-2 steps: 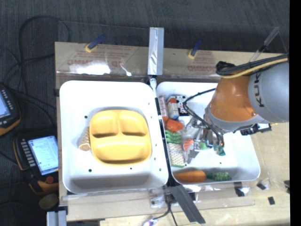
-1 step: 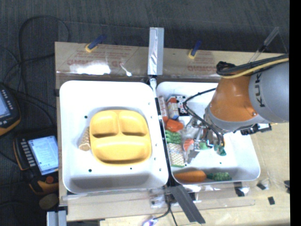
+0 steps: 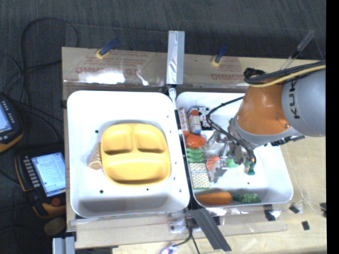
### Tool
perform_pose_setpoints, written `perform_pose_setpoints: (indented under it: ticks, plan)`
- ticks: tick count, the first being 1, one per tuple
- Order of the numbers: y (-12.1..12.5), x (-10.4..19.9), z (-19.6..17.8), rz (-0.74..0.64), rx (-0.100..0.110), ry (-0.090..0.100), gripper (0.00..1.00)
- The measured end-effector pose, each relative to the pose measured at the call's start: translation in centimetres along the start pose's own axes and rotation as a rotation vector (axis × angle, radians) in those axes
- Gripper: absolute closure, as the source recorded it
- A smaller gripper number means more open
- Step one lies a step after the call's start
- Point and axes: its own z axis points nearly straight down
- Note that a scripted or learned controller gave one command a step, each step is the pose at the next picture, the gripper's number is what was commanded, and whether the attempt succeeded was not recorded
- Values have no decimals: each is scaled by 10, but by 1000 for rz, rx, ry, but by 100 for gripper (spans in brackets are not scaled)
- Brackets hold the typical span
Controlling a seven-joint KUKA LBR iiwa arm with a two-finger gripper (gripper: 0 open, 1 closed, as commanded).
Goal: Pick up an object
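Observation:
My gripper [image 3: 229, 160] hangs low over the middle of the right bin [image 3: 275, 187], under the orange wrist band. Just beneath it lie a small orange-red piece [image 3: 212, 164] and a green piece [image 3: 232, 163], too close to the gripper to tell whether they touch it. An orange carrot [image 3: 214, 197] and a green leafy toy [image 3: 247, 198] lie along the bin's front wall. A red tomato-like toy [image 3: 195, 140] and a green-and-white packet [image 3: 197, 169] sit by the left wall. A small box [image 3: 195, 118] lies at the far left corner.
The left bin [image 3: 79, 142] holds a yellow divided tray [image 3: 135, 152] with a tan cone [image 3: 95, 157] at its left side. A ridge between the bins runs down the middle. Cables trail from the arm at the upper right.

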Motion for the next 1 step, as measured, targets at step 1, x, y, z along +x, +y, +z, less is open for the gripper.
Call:
perform_pose_setpoints:
  ticks: [1]
  plan:
    - [-27,-79,0,-114,-2,8,0]
